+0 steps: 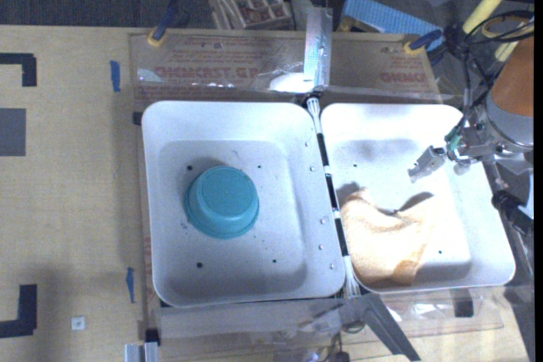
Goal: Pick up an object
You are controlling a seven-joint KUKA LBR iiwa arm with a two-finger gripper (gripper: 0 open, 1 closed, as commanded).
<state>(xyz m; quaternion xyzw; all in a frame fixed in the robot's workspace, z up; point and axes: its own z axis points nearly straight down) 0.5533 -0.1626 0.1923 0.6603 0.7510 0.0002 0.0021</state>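
Your gripper [427, 163] hangs above the right bin [488, 267], toward the frame's right edge, upper part of that bin. Whether the fingers are open or closed, I cannot tell; nothing is visibly between them.

The nearest candidate is the tan cloth [386, 240], lying crumpled in the lower left part of the right bin. It sits down and to the left of the gripper in the frame, near but not under it. Its long axis runs roughly from upper left to lower right.

The teal bowl [222, 200] rests upside down at the centre of the left bin [161, 127], well apart from the gripper.

Judgement: you need a move down-left before any descent onto the cloth.
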